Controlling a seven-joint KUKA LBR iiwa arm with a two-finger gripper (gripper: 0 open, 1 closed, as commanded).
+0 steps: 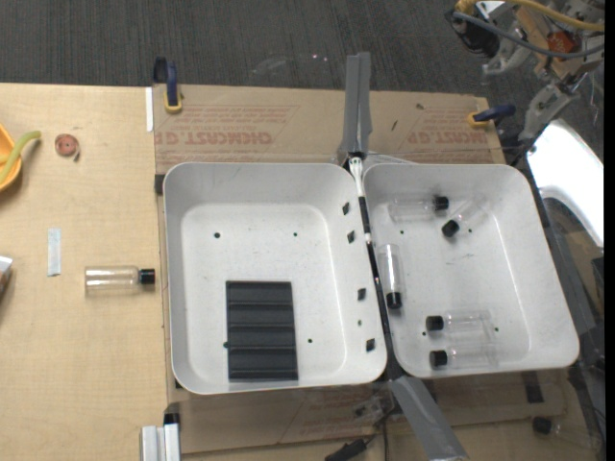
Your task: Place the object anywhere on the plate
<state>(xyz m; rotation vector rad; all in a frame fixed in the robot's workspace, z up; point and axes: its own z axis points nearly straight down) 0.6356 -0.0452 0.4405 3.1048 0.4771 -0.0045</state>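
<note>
A black ribbed plate (pixel 259 330) lies flat in the left bin (pixel 192 209), near its front wall. The right bin (pixel 538 286) holds several clear bottles with black caps. Two of them (pixel 418 206) (pixel 463 219) lie at the back. One (pixel 391 275) rests against the left wall, and a pair (pixel 461 326) (pixel 463 356) sits at the front. Part of the arm (pixel 538 27), with yellow and grey cables, hangs beyond the right bin's back right corner, away from the bottles.
Another clear bottle (pixel 117 278) lies on the wooden bench left of the bins. A yellow object (pixel 10 157), a small reddish disc (pixel 65 144) and a pale strip (pixel 54 252) are at far left. A grey divider bar (pixel 357 104) runs between the bins.
</note>
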